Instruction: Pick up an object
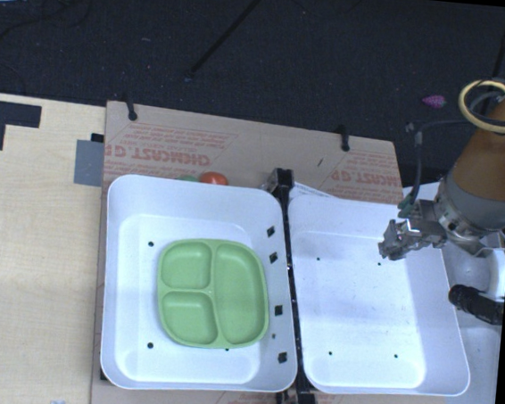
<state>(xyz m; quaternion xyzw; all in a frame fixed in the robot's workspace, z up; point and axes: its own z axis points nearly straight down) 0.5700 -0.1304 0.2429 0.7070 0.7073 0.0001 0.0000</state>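
Observation:
A light green divided plate (212, 293) with three compartments lies flat in the left white bin (133, 229). My gripper (394, 245) hangs over the upper right part of the right white bin (351, 377), far from the plate. It looks small and dark grey against the bin floor, and nothing shows between its fingers.
A small red and green thing (208, 179) lies on the cardboard just behind the left bin's far rim. A black divider (282, 280) runs between the two bins. The cardboard sheet (240, 150) extends behind both bins.

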